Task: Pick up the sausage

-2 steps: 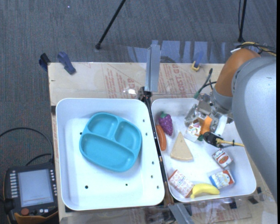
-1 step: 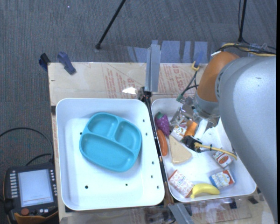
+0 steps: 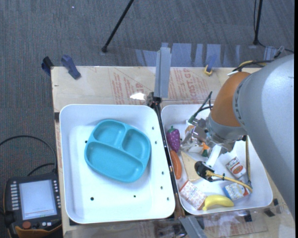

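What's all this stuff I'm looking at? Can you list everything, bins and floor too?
bins: two, white, side by side on the bench
divided plate: one, turquoise, in the left bin
sausage: one, orange-red, right bin against its left wall
toy grapes: one, purple, right bin, above the sausage
banana: one, yellow, right bin's near edge
small cartons: several, white and red, right bin
control tablet: one, black, on the floor at left
clamps: two, blue, bench's far left corner
arm: one, grey with orange band, over the right bin
hand: one, near the grapes
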### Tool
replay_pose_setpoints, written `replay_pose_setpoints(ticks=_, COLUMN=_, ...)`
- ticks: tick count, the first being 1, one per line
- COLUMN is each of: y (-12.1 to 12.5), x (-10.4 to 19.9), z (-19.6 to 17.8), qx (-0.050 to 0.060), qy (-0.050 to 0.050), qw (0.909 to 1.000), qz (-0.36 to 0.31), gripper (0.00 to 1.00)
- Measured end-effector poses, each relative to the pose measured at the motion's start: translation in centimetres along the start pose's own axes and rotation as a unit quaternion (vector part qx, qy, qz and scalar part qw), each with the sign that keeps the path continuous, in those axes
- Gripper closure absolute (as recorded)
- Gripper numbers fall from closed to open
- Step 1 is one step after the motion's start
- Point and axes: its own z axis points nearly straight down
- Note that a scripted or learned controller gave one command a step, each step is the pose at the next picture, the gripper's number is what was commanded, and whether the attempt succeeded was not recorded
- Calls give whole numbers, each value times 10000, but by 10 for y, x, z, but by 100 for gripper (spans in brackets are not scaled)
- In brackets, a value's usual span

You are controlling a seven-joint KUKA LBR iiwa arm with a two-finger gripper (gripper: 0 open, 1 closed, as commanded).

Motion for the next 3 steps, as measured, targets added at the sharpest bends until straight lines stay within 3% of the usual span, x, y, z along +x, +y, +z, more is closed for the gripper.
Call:
replay_pose_setpoints(ticks=1, y=-6, x=-15, z=-79, qx=-6, qy=-2, qw=9997, qz=249, gripper=0)
replay_pose_setpoints(ticks=2, y=-48, x=31, z=-99, qx=-1, qy=-8, qw=10000, qz=58, gripper=0)
replay_pose_setpoints(ticks=3, y=-52, x=-45, z=-12, qx=-14, qy=17, qw=9909, qz=1346, gripper=0)
